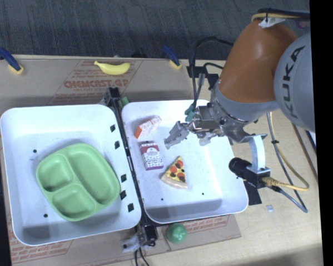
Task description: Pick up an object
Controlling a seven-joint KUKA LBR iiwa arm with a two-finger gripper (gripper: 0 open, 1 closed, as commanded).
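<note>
My gripper (175,135) hangs over the middle of the right bin (226,201), reaching in from the right. To its left lies a small orange and white box (148,127). A red carton (151,155) lies below and left of the gripper. A toy pizza slice (176,172) rests just below it, toward the bin's front. Nothing shows in the gripper's grasp.
The left bin (16,126) holds a green divided plate (77,180). A yellow banana (113,66) lies on the cardboard behind the bins, and a green ball (175,232) sits in front of the right bin. Blue clamps (10,60) hold the cardboard's back edge.
</note>
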